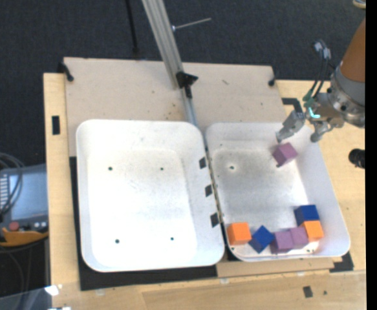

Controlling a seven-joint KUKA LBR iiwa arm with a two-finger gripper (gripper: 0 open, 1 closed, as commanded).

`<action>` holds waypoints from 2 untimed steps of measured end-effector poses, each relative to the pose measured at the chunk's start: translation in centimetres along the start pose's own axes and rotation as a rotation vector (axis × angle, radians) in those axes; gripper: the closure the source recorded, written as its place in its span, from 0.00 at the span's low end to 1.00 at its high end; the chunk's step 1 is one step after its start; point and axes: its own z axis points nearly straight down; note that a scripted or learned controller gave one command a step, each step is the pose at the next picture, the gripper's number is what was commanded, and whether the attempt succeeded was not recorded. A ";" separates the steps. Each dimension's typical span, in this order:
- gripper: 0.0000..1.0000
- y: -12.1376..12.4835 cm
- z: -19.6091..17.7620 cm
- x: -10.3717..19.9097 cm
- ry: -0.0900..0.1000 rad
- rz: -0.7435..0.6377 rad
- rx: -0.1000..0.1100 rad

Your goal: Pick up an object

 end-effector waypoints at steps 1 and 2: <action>0.00 0.0 -0.1 0.0 -0.001 -0.001 -0.002; 0.00 0.4 5.5 0.7 -0.001 -0.002 0.002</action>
